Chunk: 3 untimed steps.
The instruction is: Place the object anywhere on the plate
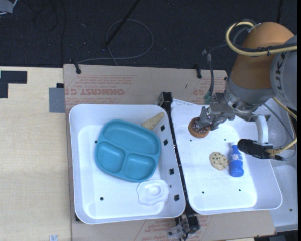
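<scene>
White plastic forms both shallow bins, set side by side on a sheet of printed cardboard [140, 87]. Left bin [85, 205]: holds a blue divided plate [127, 150] with three compartments, lying flat near the bin's middle. A tan wedge-shaped piece [153, 120] rests just beyond the plate's far right edge, close to the divider between the bins. A white fried-egg toy [152, 192] lies near the bin's front right corner, just beside the plate's near edge.

Right bin [226, 200]: holds three items. A brown, round doughnut-like object [197, 129] sits in the far left part of the bin. The gripper [206, 119], carried on the grey arm with its orange band [266, 44], reaches in from the right and stands directly over this object, its tips at or touching the object's upper right edge. Whether the fingers are parted or closed, and whether they grasp the object, cannot be told from this angle. A speckled cookie [218, 160] lies nearer the bin's middle, well below the gripper. A small blue bottle [235, 161] with a white label lies just right of the cookie, apart from it. The doughnut-like object is in the bin opposite the plate, separated from it by the divider.
</scene>
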Motion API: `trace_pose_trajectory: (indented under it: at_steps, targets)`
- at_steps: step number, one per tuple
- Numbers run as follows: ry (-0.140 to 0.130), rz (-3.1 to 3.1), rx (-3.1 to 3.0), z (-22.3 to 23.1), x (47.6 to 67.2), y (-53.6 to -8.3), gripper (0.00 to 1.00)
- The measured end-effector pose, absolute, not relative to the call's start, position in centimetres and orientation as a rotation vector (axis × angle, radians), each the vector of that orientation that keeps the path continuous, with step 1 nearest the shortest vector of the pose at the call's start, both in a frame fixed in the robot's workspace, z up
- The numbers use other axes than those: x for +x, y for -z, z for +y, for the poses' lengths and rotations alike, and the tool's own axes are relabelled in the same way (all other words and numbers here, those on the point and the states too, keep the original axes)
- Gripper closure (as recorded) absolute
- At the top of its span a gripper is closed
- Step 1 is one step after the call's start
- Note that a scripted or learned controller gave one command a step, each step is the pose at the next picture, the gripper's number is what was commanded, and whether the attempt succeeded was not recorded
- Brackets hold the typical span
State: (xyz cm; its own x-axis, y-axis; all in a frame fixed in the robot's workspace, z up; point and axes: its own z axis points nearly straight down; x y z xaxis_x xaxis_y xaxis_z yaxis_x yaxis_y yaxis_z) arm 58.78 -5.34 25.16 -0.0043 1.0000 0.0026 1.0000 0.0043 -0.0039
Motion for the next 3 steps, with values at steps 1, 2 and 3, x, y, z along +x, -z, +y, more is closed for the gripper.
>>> trace_pose_trajectory:
  at_steps: [1,2,3]
  targets:
    - [-0.003,-2.222,-2.214,-0.4,57.6,-25.6,1.00]
    - [-0.004,-2.223,-2.214,4.3,57.2,-24.7,1.00]
    - [-0.005,-2.223,-2.213,10.2,55.3,-23.6,1.00]
